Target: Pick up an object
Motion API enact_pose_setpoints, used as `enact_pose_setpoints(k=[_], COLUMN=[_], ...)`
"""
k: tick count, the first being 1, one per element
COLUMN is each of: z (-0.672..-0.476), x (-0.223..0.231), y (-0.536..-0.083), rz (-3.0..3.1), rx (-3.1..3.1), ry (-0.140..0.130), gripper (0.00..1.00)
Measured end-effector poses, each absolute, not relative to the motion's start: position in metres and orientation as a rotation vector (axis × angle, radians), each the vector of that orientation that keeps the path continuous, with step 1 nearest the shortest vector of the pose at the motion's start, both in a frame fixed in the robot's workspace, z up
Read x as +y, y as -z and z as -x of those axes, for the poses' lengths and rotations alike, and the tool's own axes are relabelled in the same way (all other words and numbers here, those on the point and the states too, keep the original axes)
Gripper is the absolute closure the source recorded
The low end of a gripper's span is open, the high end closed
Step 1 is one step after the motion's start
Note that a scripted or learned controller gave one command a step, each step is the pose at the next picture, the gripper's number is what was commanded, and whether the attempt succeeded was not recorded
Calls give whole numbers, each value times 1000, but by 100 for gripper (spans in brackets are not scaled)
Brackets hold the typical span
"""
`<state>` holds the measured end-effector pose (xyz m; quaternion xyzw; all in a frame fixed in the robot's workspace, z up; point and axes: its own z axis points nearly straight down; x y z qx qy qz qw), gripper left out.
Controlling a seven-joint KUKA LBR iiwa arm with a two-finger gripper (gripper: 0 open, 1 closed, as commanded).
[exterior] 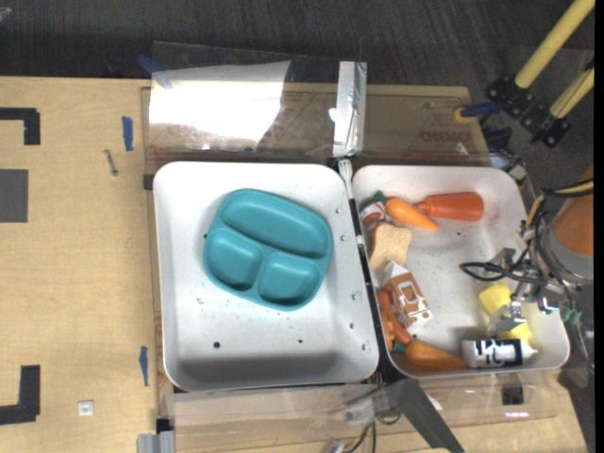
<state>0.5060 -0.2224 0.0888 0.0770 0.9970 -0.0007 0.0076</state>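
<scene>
Down at the near right corner of the right bin [444,177], we see the pincer [517,311] hanging over a yellow object [494,299] that sits touching it on its left; part of that object is covered by the dark metal parts and cables, so we cannot make out its shape. We cannot tell how far the pincer is open, nor whether anything sits between its fingers. Just below it lies a black-and-white can [494,351], and left of that an orange carrot [432,354]. Further left, a small carton [410,300] and a beige piece [391,246] lie along the bin's wall. Up and left of the pincer rest another carrot [410,213] and an orange-red tube [455,205]. Well to the left, the other bin [189,281] holds a teal divided plate [267,246]. Both bins stand on the tabletop [75,253].
</scene>
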Motion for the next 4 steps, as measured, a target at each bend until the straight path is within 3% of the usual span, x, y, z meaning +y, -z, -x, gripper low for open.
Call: enact_pose_setpoints(k=[1,4], z=[-493,-500], x=[-221,-220], y=[-94,-92], rz=[-292,126], rx=[3088,3108], ry=[8,9], gripper=[0,0])
